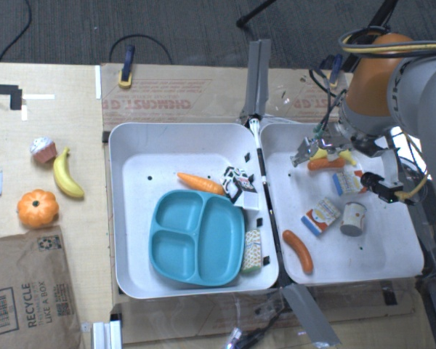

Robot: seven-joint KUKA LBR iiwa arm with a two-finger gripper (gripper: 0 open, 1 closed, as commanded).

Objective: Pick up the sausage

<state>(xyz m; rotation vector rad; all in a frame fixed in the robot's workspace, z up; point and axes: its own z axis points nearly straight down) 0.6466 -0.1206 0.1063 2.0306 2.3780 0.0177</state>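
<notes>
Gripper hangs low over the far end of the right bin, near its inner wall; the fingers are too small and dark against the bin to judge, so whether they are spread or closed cannot be told. Just beside its tip lie a small yellow piece and an orange-red sausage, lying crosswise; they seem to touch the gripper, though the view is too coarse to be sure, and nothing shows between the fingers.

A second sausage lies well apart from the gripper, at the bin's near end by the inner wall, slanting toward the near edge. Between the two sit a blue packet, a small carton and a grey can, around the bin's middle.

Left bin holds a blue divided plate at its near half, a carrot just beyond the plate, and a black-and-white item by the inner wall. A patterned packet leans at the plate's right edge.

On the bench, toward its left edge, rest a banana, a cupcake and a small pumpkin.
</notes>
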